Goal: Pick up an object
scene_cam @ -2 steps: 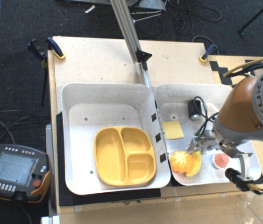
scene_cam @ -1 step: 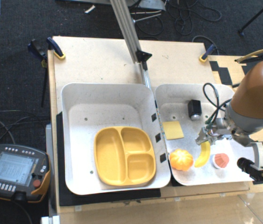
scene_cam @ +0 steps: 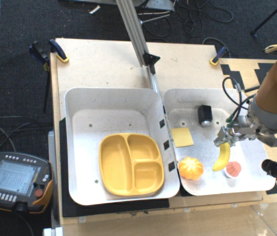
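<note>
You are looking at the tool [scene_cam: 225,137] hanging low in the right bin [scene_cam: 190,191], right at the upper tip of the banana [scene_cam: 221,158]. Whether it is released or clenched you cannot tell from this slant: the wrist is covering it, and nothing is visibly being gripped.

The banana is lying tilted near the bin's right side, its lower end just beside the pink-and-white object [scene_cam: 233,169]. The orange fruit [scene_cam: 191,167] is sitting near the front-left corner, the yellow square [scene_cam: 183,137] is lying flat against the left wall, and the small black object [scene_cam: 205,114] is standing toward the back.

The main risk, as it appears from here, is that the tool is meeting the banana at its narrow tip rather than its thicker middle. A curved, smooth skin taken at the end is likely to pivot or slide out during a lift. A push downward could also be nudging the banana into the pink-and-white object, shifting both. The yellow divided plate [scene_cam: 131,164] in the left bin [scene_cam: 79,132] is lying well apart and is not in danger.
</note>
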You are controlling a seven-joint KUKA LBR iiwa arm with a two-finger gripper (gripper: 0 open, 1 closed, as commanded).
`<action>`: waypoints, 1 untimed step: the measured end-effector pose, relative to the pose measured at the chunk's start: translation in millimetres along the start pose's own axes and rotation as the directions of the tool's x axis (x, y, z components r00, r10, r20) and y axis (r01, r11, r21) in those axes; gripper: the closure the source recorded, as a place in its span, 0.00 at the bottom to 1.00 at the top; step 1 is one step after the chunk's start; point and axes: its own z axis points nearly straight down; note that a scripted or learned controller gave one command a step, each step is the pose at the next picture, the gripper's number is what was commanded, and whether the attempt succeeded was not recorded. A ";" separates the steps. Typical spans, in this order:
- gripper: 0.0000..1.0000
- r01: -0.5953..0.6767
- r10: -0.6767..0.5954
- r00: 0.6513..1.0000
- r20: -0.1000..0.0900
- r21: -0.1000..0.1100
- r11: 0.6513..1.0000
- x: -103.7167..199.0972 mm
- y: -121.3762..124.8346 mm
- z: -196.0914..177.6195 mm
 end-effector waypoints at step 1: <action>1.00 0.000 0.000 1.000 0.000 0.002 1.000 -0.1 1.5 -27.5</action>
